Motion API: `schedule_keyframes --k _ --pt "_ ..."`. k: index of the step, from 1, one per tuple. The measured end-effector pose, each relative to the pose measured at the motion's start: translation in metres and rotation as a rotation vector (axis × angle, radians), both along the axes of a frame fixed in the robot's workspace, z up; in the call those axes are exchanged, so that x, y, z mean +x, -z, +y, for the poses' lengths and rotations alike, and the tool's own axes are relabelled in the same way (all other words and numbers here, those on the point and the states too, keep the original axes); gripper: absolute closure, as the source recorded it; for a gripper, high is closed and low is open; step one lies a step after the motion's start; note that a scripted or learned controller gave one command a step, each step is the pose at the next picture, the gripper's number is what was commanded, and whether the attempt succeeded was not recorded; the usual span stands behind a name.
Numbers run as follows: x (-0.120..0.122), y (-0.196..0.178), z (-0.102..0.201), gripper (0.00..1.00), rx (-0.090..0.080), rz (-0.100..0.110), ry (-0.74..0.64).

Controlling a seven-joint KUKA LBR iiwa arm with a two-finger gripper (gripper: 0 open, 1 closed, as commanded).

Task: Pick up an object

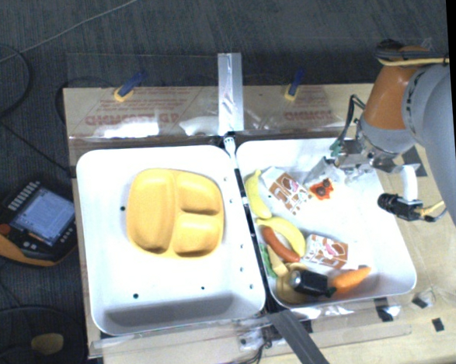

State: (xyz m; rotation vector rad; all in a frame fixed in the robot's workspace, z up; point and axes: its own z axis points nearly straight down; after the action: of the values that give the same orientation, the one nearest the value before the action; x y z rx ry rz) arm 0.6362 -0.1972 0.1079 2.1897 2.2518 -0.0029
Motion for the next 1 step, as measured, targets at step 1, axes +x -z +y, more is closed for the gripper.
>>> schedule_keyframes --k 1 --pt "0.0007 0.0189 0.0455 0.0 -0.007 -0.008 -0.032"
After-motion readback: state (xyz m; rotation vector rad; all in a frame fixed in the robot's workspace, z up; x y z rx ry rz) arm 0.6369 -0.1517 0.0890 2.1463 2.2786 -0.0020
